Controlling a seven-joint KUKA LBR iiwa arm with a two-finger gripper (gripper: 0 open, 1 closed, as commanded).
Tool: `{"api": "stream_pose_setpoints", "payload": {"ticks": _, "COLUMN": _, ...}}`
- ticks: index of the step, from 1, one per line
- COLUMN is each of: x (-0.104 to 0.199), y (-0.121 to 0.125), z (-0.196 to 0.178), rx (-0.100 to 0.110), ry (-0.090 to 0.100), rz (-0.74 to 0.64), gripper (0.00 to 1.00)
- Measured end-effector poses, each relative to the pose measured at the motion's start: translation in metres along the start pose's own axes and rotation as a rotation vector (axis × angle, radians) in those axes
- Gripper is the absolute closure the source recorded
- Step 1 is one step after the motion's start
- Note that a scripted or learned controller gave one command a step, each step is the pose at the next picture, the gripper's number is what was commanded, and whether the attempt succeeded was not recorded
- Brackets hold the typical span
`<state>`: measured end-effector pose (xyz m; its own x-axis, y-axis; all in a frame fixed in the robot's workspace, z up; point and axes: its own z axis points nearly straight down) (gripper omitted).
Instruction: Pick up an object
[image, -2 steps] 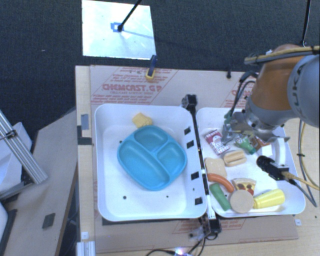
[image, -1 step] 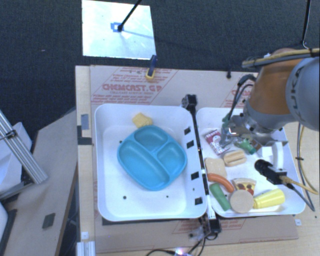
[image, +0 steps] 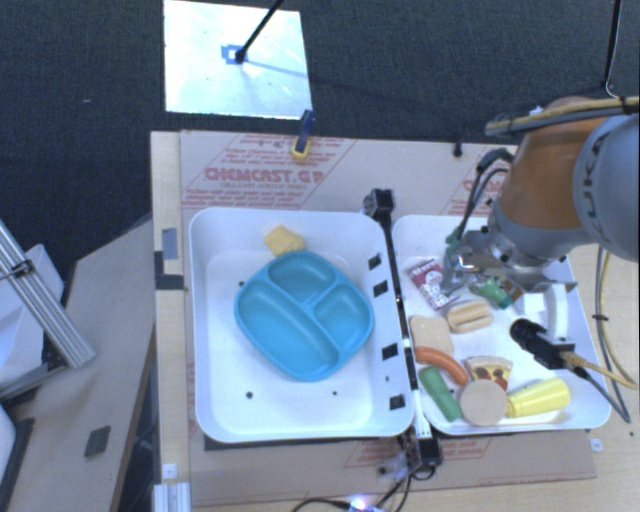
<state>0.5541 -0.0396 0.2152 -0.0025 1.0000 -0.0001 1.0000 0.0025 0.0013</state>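
Right bin (image: 420, 235), front edge: tan round disc (image: 483, 403), with a yellow piece (image: 538, 398) to its right and a green cylinder (image: 438, 392) to its left, all close together. Just behind the disc is a pizza slice (image: 488, 371). An orange sausage (image: 440, 360) lies at a slant, touching the green cylinder's far end. Behind that come a bread slice (image: 430, 330) and a hot dog bun (image: 469, 316), side by side.

Gripper (image: 458, 272) is low over the middle of the right bin, between a red-and-white packet (image: 430, 283) on its left and a small green item (image: 495, 293) on its right. Can't tell how far open it is or whether it has hold of anything, as the wrist blocks the view. All pickable pieces near it lie on the bin floor.

Left bin (image: 230, 390): a blue divided plate (image: 303, 313) sits flat in the centre, with a small yellow chunk (image: 285, 240) just beyond its far rim.

Further back there's a printed cardboard sheet (image: 260, 172) under both bins, and a yellow-and-blue clip (image: 301, 140) on its far edge.
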Motion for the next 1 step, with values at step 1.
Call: {"api": "stream_pose_setpoints", "payload": {"ticks": 1, "x": -0.0016, "y": 0.0092, "z": -0.0009, "rx": -0.001, "ry": 0.0, "rz": -0.003, "gripper": 1.0}}
